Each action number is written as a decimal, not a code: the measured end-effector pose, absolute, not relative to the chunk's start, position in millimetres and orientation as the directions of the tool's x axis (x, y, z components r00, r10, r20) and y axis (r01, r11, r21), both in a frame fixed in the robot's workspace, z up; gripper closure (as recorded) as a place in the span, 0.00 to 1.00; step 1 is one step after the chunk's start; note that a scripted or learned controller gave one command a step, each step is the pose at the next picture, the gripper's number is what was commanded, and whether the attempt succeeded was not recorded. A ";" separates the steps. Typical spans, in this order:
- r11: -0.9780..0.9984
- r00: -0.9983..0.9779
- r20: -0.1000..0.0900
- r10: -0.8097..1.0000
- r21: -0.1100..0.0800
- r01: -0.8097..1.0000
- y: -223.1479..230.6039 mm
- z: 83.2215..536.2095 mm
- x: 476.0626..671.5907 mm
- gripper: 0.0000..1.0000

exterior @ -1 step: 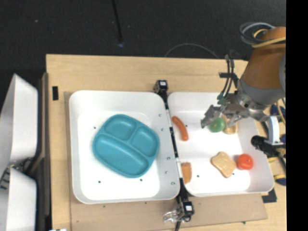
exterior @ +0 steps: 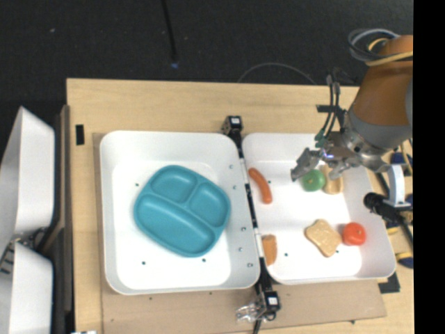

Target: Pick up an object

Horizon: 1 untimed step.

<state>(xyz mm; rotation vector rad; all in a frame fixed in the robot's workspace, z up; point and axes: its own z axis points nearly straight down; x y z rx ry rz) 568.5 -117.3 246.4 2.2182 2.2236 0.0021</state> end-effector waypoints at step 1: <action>0.001 -0.001 -0.002 1.000 -0.004 1.000 -110.2 192.9 573.0 0.00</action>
